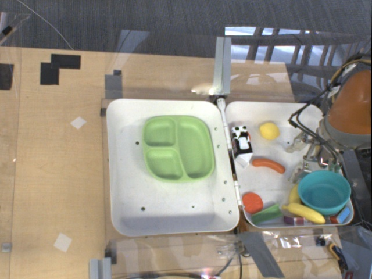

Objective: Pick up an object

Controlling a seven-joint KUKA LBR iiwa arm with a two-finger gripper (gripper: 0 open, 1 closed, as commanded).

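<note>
Two white bins on counter: left w/ 1 green tray. Right: 1 teal bowl, 1 banana, 1 sausage. End effector grip: can't tell.

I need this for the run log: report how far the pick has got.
Done: the arm has reached over the right bin, its gripper low beside the teal bowl. In hand: nothing visibly held. Left: the whole pick; the lemon, sausage and banana lie in the bin, the green tray in the left bin.
</note>
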